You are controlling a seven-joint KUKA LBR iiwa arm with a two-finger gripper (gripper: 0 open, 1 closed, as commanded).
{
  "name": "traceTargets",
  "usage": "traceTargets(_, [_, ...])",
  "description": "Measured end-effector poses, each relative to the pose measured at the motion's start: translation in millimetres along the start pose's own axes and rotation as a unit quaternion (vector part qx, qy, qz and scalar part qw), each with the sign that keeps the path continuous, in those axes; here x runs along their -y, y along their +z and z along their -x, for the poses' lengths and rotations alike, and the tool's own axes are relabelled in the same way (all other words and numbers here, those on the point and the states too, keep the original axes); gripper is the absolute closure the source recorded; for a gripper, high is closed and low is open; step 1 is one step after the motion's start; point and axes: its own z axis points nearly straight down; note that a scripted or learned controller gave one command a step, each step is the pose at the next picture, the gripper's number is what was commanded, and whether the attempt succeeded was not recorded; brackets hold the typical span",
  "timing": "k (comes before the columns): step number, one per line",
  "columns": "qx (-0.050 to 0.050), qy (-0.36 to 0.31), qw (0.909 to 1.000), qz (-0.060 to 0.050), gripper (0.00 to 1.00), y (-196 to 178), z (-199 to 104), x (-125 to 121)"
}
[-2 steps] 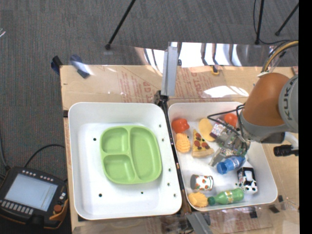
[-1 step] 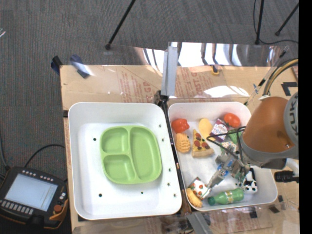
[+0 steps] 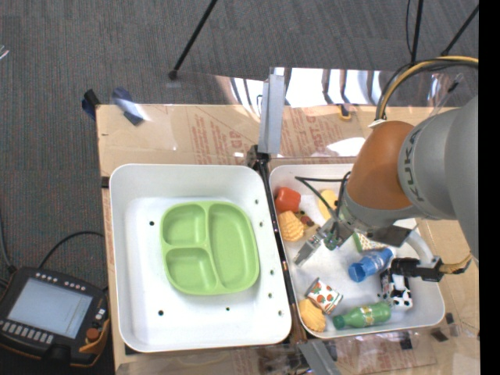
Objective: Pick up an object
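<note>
My gripper (image 3: 314,248) hangs low over the middle of the right bin (image 3: 430,307), reaching in from the right under the orange-banded wrist. It sits just right of a yellow corn cob (image 3: 291,226) and below a red-orange cup (image 3: 287,199). I see nothing clearly held in it. To its right lies a blue bottle (image 3: 369,265). Toward the front of the bin are a small patterned cup (image 3: 323,294), a green bottle (image 3: 362,316), an orange-yellow fruit (image 3: 312,315) and a black-and-white cow toy (image 3: 398,291). A yellow item (image 3: 324,205) lies partly behind the arm.
The left bin (image 3: 133,209) holds a green divided plate (image 3: 209,247). A grey upright post (image 3: 271,116) stands behind the wall between the two bins. A teach pendant (image 3: 51,312) lies on the floor at the lower left. Cables loop over the arm at the upper right.
</note>
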Motion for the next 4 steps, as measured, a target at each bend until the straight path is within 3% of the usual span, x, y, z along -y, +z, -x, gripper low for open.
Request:
traceTargets(1, [0.001,0.061,0.9982,-0.001,0.0,-3.0,27.9,-19.3])
traceTargets(2, [0.002,0.037,0.9993,0.0,0.0,-1.4,47.4,-46.4])
traceTargets(3, [0.004,0.036,0.9993,-0.002,1.0,-13.3,50.6,-44.5])
traceTargets(4, [0.003,0.081,0.9967,0.005,1.0,-106.9,-6.2,-105.5])
